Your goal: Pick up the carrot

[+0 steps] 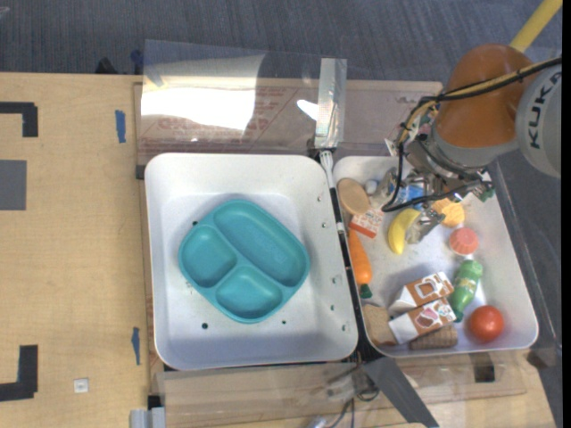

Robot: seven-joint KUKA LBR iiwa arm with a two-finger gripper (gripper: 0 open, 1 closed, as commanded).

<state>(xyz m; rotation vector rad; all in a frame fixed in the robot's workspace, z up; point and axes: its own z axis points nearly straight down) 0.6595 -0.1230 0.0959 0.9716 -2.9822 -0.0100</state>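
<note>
**Arm over the right bin, carrot by the divider**

The grey arm (500, 96) reaches in from the right, its orange band above the wrist hanging over the far end of the right bin (517, 266). The end effector (426, 205) sits low among cables, just beside a banana (401, 228); whether it is wide or narrow cannot be told. The carrot (359, 255) lies lengthwise along the right bin's left wall, near and to the left of the end effector, apart from it. White letters "KU" show on the arm's casing. The left bin (169, 185) holds a teal divided plate (243, 259). Print on the small cartons (425, 308) is too small to read.
</note>
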